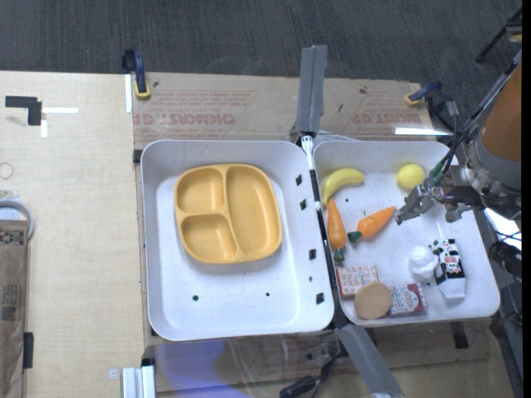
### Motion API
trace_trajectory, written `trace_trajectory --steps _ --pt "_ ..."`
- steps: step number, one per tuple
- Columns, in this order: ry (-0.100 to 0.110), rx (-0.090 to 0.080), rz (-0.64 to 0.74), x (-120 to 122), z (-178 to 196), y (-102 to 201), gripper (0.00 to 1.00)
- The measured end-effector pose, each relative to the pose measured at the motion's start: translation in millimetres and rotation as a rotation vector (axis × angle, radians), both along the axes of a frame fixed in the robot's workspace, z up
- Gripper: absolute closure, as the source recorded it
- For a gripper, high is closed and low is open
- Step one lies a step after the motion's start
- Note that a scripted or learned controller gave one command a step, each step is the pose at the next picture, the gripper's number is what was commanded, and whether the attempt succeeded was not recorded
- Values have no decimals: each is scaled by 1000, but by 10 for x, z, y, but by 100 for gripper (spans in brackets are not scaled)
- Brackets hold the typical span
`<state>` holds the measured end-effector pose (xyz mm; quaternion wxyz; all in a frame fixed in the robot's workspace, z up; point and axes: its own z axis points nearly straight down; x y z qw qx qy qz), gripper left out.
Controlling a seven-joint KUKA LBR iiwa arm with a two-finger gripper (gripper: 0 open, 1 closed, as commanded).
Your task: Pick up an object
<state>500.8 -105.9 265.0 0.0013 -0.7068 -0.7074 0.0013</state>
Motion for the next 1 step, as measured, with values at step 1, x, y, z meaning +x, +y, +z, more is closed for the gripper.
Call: trace_trajectory --steps 1 --pt "0 1 105 472 -1427 -73 0"
